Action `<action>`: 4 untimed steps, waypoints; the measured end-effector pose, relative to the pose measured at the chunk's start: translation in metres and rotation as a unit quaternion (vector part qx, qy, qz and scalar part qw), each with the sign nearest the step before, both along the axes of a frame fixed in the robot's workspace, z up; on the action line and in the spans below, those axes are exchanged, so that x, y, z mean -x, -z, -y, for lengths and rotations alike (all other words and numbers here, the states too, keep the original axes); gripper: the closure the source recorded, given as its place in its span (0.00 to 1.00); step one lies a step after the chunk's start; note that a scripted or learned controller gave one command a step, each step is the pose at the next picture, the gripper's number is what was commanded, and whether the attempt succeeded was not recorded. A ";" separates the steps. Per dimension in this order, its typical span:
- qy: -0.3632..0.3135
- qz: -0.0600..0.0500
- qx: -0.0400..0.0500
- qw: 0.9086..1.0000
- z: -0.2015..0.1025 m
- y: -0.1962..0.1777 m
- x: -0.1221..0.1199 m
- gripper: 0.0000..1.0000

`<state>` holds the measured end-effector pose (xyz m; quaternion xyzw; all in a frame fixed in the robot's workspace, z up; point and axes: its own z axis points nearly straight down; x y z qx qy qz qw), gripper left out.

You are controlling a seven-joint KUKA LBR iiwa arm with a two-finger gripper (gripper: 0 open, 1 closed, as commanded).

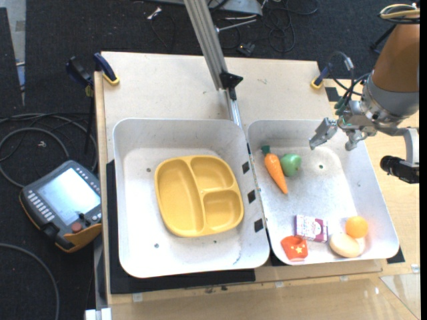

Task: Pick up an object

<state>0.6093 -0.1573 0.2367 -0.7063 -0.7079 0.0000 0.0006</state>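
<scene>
My gripper [338,136] hangs over the back of the right bin [373,187], its two fingers spread apart and nothing between them. An orange carrot [275,171] lies in that bin to the gripper's lower left, touching a green round fruit [291,164]. Near the bin's front lie a red block [294,247], a purple and white packet [311,228], an orange ball [357,227] and a pale bun-like piece [346,245].
The left bin [133,179] holds a yellow divided plate [199,195]. A slanted metal pole [208,39] rises from the bench between the bins at the back. Yellow clamps [110,77] sit at the bench's far corners. A teach pendant [59,204] lies on the floor left.
</scene>
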 end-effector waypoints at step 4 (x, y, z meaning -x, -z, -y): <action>0.001 -0.001 0.000 1.000 -0.003 0.143 0.003 0.00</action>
